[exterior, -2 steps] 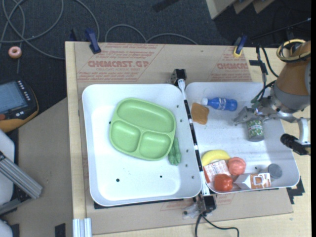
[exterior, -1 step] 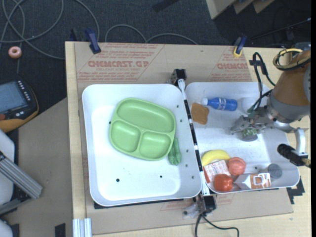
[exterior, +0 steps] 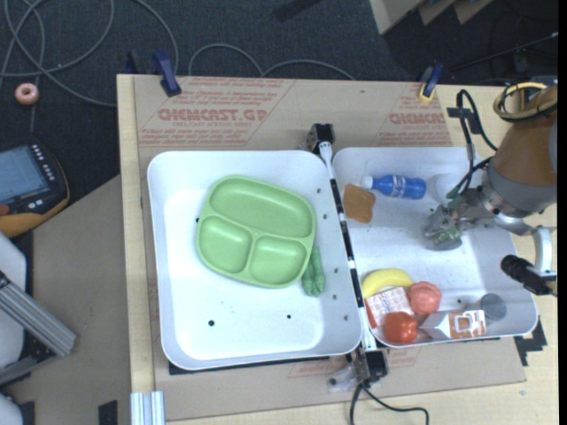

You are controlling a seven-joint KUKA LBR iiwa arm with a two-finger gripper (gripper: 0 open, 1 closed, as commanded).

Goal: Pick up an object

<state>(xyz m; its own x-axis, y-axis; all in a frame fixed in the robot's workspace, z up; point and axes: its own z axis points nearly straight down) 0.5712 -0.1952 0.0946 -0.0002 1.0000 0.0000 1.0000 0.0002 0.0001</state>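
In the right bin (exterior: 416,162), tool (exterior: 446,227) low over bare floor, finger state indeterminate; reach step underway, next move needs alignment with blue bottle (exterior: 398,186) nearby.

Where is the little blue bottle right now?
The blue bottle lies on its side near the far edge of the right bin, between the brown piece and the gripper.

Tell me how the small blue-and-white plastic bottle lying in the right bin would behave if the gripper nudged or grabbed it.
The small blue-and-white plastic bottle lies on its side on the right white bin's smooth floor, so a nudge would probably roll it. It looks small and likely light. Its rounded, seemingly glossy body could slip between fingers unless gripped across the middle.
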